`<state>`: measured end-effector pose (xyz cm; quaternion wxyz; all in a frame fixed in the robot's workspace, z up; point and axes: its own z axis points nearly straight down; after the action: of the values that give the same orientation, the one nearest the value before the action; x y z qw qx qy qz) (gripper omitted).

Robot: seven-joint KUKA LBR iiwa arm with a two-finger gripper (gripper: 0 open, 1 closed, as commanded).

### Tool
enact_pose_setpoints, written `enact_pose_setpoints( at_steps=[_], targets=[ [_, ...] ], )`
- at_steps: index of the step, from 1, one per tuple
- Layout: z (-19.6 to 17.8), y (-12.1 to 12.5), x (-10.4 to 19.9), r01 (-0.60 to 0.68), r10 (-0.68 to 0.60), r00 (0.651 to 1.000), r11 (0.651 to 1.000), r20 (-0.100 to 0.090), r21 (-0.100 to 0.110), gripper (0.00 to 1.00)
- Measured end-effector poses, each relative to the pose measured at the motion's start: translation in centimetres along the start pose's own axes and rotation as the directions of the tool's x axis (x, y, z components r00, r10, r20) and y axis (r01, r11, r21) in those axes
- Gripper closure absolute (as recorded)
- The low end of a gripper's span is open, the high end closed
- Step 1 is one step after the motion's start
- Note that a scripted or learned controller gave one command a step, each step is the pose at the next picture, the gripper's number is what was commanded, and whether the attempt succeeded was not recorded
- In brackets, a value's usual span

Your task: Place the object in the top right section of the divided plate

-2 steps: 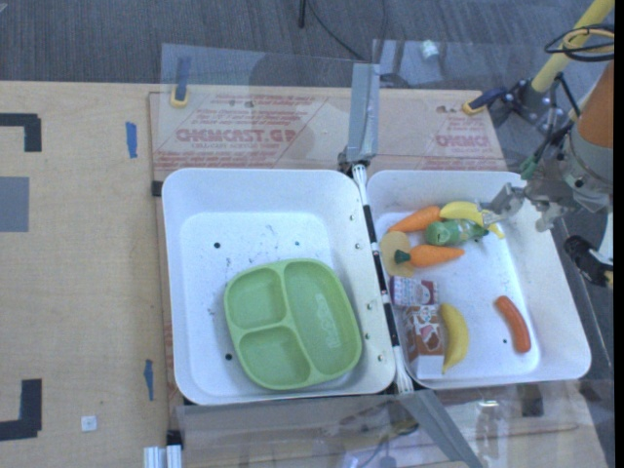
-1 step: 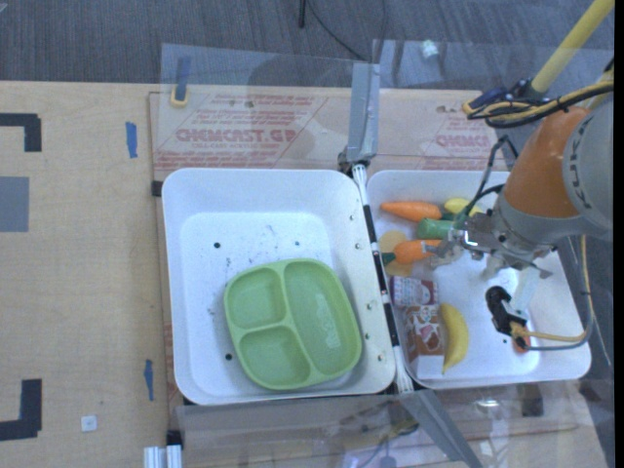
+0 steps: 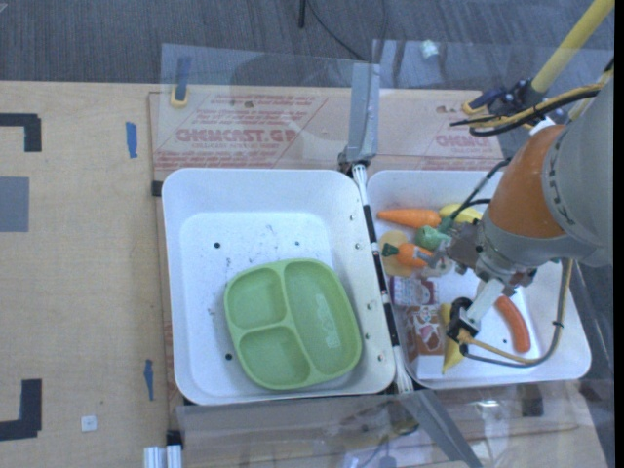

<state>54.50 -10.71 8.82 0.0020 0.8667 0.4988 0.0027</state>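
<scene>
The green plate [image 3: 291, 324] lies in the left bin [image 3: 185, 261], towards its near right corner and turned slightly askew. It has two small sections on the left and one large section on the right.

The arm [image 3: 546, 198] reaches in from the right and hangs over the right bin [image 3: 577, 354]. Its gripper [image 3: 468, 258] sits low over the middle of that bin, just right of a small carrot [image 3: 413, 254]. The wrist hides it from where I stand, so I cannot tell whether it is open, closed or clamped on anything.

The loose things all lie in the right bin, well apart from the plate. A longer carrot [image 3: 409, 217] lies across the far end, with something yellow [image 3: 458, 211] beside it, partly under the arm. A printed packet [image 3: 421, 322] lies by the bin's left wall, below the small carrot. A red sausage [image 3: 514, 323] lies towards the near right. I cannot tell which of them is meant for the plate.
</scene>
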Motion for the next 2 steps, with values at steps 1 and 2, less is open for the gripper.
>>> enact_pose_setpoints(
  at_steps=[1,2],
  targets=[
    [0.0,-2.7,-6.7,0.056,-0.056,0.998,0.998,0.002,0.001,0.0],
    [-1.0,-2.5,-6.9,0.051,-0.051,0.999,0.999,0.005,-0.003,1.0]
  ],
)
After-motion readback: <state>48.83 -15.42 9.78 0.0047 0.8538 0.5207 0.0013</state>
